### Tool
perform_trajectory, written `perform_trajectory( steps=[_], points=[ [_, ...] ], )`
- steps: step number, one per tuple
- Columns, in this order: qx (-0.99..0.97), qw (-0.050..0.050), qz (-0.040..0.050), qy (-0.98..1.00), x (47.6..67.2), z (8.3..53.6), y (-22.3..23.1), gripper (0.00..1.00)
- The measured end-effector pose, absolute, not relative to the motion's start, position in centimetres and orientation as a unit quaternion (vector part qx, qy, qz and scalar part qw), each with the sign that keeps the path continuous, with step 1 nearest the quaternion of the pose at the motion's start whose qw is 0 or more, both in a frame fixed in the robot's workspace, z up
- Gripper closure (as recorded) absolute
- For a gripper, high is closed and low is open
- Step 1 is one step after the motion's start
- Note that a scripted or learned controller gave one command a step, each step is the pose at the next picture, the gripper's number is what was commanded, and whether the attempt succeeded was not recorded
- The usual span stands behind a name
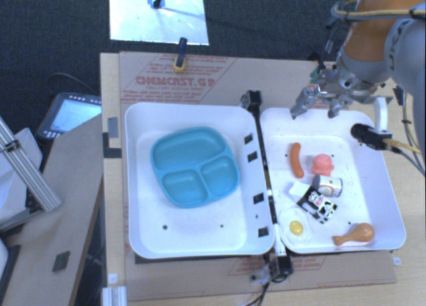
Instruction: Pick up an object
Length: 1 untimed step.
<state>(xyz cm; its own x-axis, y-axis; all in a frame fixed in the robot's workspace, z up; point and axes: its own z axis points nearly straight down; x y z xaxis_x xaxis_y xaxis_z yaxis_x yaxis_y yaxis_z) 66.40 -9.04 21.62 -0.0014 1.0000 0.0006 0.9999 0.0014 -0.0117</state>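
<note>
Our claw (318, 102) hangs over the far edge of the right bin (381, 185), toward its far-left corner, with its two fingers spread apart and nothing between them. We judge that we are at the very start: no object chosen, no descent begun.

The candidates lie below in the right bin. Nearest the claw is the sausage (296, 159), lying lengthwise in open floor toward the bin's left wall. Just beside it to the right is the pink toy (323, 163), touching the small can (327, 185), with the black-and-white carton (316, 205) crowded against that. The fried egg (295, 227) sits in the near-left corner and the drumstick (355, 233) along the near edge.

We think the sausage is the easiest pick: the next move calls for coming toward the bin's middle, turning the fingers across its narrow width, then lowering. The cluster offers little room. The left bin (140, 185) carries the blue tray (194, 165).
</note>
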Motion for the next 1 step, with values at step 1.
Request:
perform_trajectory(
  steps=[1],
  points=[
    [-0.706,-0.001,-0.0003,-0.708,66.63,22.48,-9.03,0.00]
  ],
)
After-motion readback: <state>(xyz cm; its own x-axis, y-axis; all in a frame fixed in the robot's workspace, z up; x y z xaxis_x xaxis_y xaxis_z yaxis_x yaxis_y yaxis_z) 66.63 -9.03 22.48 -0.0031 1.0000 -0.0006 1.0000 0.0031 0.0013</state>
